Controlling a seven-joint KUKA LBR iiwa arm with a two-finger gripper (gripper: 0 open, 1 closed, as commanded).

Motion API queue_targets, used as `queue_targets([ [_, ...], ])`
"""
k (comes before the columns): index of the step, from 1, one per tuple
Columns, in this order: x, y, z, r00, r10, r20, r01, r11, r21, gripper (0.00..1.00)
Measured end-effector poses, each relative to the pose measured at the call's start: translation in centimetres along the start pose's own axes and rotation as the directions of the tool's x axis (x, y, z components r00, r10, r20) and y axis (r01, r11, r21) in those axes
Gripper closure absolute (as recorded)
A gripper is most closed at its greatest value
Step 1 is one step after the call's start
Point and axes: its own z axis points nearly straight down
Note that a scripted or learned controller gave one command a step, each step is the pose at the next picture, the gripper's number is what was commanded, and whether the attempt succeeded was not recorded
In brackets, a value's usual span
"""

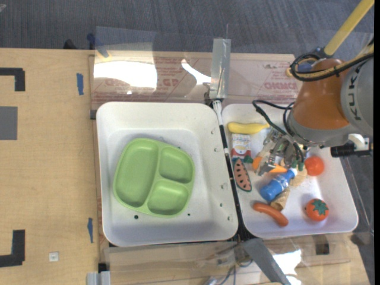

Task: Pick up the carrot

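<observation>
near edge of right bin [351,217]: a red sausage [271,213] is lying at the bin's 7 o'clock and a tomato toy [316,209] is sitting at its 5 o'clock, well apart from each other.
green plate [154,176]: it is resting in the middle of the left bin [105,159], at 9 o'clock from the work and taking no part in it.
blue bottle [275,187]: it is lying tilted near the bin's centre, its top touching or just beside the carrot.
carrot [274,170]: a thin orange piece is lying at the centre of the right bin, just at 6 o'clock of the gripper, with a watermelon slice [241,176] at its 9 o'clock and an orange ball [314,166] at its 3 o'clock.
gripper [279,154]: it is hanging low over the clutter right above the carrot; whether it is spread or pressed together i cannot tell, and nothing is showing as pinched.
far end: a banana [247,127] is lying at the bin's 11 o'clock, and the arm [317,103] is reaching in from 2 o'clock.
step in hand: judging from this, the approach and descent onto the carrot is going on, with no lift yet.
next move: it is likely calling for a closing squarely across the carrot's thin body, keeping off the bottle, then a straight lift.
</observation>
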Motion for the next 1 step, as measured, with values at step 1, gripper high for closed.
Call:
queue_targets([
  [1, 7.39, 1.79, -8.42, 0.938, 0.346, -0.016, -0.346, 0.938, 0.009, 1.00],
])
